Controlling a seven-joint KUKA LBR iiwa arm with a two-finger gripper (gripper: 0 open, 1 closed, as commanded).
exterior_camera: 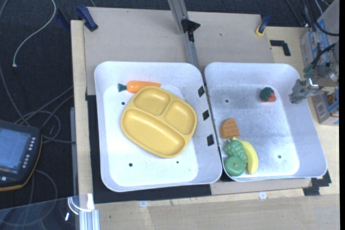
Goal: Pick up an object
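Note:
The right bin [280,132] holds several toy foods. A small red and green strawberry-like piece [267,95] lies near its far right. By the bin's front left wall a brown waffle-like piece [229,128] sits above a green grape bunch [235,147], a yellow banana [249,157] and a green apple [234,165], the last three clustered together. My gripper [299,92] hangs at the bin's right rim, a short way right of the strawberry-like piece, with nothing seen in it.
The left bin [108,116] carries a yellow divided plate [159,121] and an orange carrot [141,85] behind it. A metal pole [178,2] rises at the back between the bins. Boxes and cables [323,62] crowd the bench's right side.

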